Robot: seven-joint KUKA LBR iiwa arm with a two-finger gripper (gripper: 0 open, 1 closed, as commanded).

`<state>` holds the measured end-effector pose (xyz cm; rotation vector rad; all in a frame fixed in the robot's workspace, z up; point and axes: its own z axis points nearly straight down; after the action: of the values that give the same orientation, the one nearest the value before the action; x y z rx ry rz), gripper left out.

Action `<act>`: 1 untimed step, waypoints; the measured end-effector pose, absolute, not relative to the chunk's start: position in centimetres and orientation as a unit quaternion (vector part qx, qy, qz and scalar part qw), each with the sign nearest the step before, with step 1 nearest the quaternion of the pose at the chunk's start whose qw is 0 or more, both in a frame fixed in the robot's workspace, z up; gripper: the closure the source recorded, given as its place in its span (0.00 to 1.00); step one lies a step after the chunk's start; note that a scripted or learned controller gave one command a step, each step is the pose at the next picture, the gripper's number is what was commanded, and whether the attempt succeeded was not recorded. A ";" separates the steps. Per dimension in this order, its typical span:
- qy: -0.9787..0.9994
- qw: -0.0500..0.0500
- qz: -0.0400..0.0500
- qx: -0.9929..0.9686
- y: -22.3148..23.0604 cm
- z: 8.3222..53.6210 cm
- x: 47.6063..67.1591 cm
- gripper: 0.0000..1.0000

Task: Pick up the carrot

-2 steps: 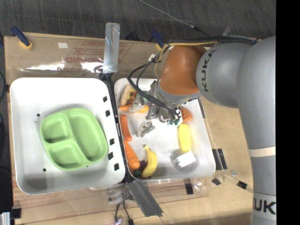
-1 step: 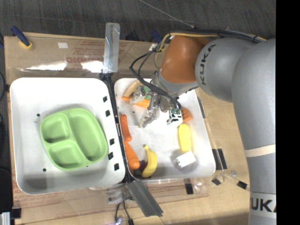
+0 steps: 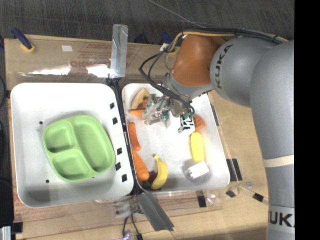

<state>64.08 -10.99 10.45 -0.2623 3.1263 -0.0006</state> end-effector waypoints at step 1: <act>0.996 0.004 0.000 -0.091 -5.2 19.5 53.9 1.00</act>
<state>53.87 -5.23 19.54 -0.2867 3.1214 -0.0015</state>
